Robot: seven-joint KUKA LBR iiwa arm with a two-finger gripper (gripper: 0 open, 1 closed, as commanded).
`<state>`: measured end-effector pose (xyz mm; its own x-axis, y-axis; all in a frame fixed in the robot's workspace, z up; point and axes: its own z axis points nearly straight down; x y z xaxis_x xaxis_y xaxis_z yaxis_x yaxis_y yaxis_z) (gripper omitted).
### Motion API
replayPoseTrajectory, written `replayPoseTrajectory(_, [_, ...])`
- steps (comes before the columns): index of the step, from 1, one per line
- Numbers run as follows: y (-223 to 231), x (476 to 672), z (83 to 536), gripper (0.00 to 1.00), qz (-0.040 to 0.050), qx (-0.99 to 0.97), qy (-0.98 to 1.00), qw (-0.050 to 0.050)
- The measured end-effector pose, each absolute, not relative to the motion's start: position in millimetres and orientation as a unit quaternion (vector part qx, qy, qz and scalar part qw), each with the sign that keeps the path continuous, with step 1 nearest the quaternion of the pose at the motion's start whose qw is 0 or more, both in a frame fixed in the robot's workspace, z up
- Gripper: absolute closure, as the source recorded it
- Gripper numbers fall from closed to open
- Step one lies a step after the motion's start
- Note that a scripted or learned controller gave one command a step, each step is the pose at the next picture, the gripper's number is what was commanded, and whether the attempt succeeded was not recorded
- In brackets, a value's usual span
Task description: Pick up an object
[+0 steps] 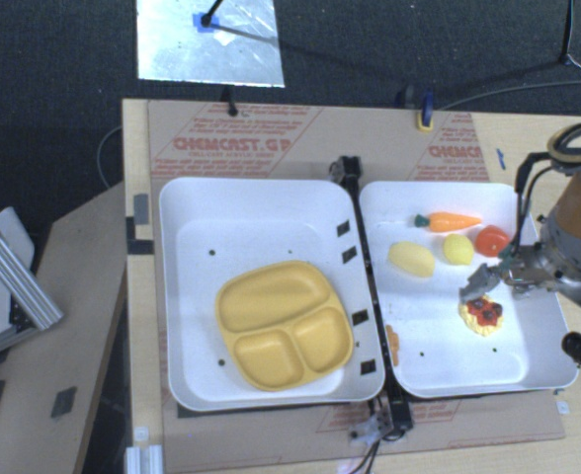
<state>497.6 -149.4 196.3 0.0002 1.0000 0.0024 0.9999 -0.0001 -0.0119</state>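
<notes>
**In the right bin: pincer parked just above the little food pile**

In the right-hand bin [439, 378] a handful of toy foods can be seen, all bunched toward the far right part. An orange carrot [452, 221] is laid sideways near the far wall, with a red tomato [491, 239] just beside its right end. A bit nearer the camera, a pale yellow potato-like piece [411, 259] and a brighter yellow lemon [457, 250] are set side by side. Nearer still, a small yellow piece topped with red and dark bits [483, 315] is found on the bin floor, kind of like a mini tart or pizza.

The arm [577, 225] is reached in from the right, and the pincer [480, 280] is seen low over the bin, between the lemon and that red-topped piece, just above the latter. Honestly, how wide the pincer is set can't be told from this angle, it's just a grey blur. Nothing is seen gripped in it.

The left bin [202, 235] is taken up by a yellow divided tray [284, 322], three compartments, sat at a slight tilt. Both bins are carried on a bench [271, 136] covered by printed cardboard.
</notes>
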Motion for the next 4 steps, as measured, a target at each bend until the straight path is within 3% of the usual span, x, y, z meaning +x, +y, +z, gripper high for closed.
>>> replayPoseTrajectory(1, [-149.0,500.7,202.5,0.0,-0.0003,-0.706,-0.708,-0.001])
replayPoseTrajectory(3, [-140.0,507.6,110.6,0.0,0.0002,-0.707,-0.708,0.001])
replayPoseTrajectory(4, [-140.5,509.8,88.2,0.0,-0.0014,-0.707,-0.707,-0.001])
